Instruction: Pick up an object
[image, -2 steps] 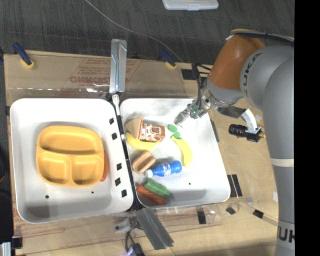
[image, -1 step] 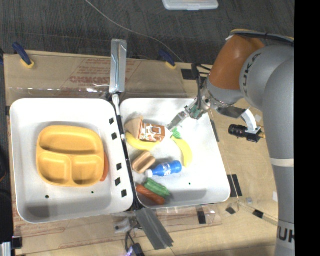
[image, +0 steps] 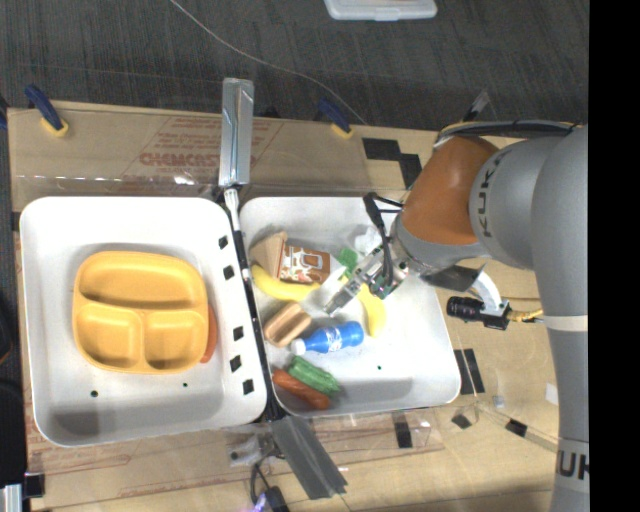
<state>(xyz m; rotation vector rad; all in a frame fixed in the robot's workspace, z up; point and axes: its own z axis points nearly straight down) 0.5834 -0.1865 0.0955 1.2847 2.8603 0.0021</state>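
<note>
- Right bin (image: 425, 345): banana (image: 275, 287), brown packet (image: 300, 264), bun-like item (image: 287, 323), blue bottle (image: 333, 337), green and orange pieces near front wall.
- Hand (image: 345, 292) low over the pile, just beside banana and bottle; finger opening and grip: cannot tell.
- Left bin (image: 45, 300): yellow divided tray (image: 142, 310).

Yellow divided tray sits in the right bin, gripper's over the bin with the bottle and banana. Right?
Not quite. In the camera view the yellow divided tray sits in the left bin, not the right. The rest holds: the gripper is over the right bin, which holds the bottle and the banana.
</note>
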